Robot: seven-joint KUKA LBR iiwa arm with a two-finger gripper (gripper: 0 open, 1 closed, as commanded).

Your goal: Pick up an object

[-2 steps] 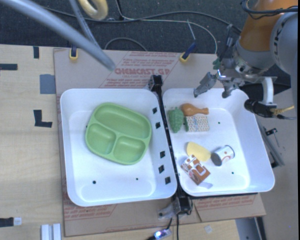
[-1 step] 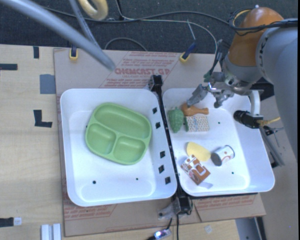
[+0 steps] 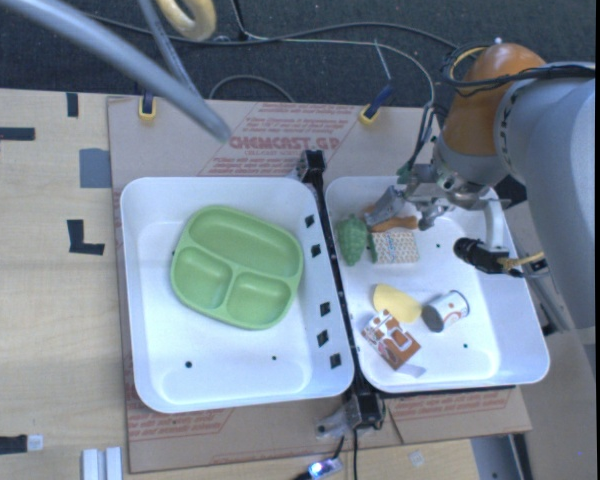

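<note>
**White bins, gripper poised over the right-hand cluster**

White plastic forms the two shallow bins, which are set side by side on a cardboard sheet. The left bin [image 3: 150,368] is taken up largely by a green divided plate [image 3: 238,266], lying flat and well apart from the arm. The right bin [image 3: 520,353] is reached by the grey arm [image 3: 545,133] from the right, with its orange band seen above the wrist.

The gripper [image 3: 405,203] is seen low over the back left part of the right bin. Whether its fingers are parted or closed cannot be told, and nothing is seen held between them.

Just below and slightly left of the gripper, a beige speckled block [image 3: 395,247] is found, with its long axis running roughly across the bin. A green leafy object [image 3: 353,238] lies just beside it, close against the divider wall, so little room is left on that side. These two are judged the nearest candidates; a short descent would be called for.

Further toward the front, a yellow rounded object [image 3: 397,303] lies near a small grey-and-white can [image 3: 446,310], tipped on its side. An orange-and-white packet [image 3: 393,340] is placed nearest the front rim. More open floor is offered at the right of the bin.
</note>
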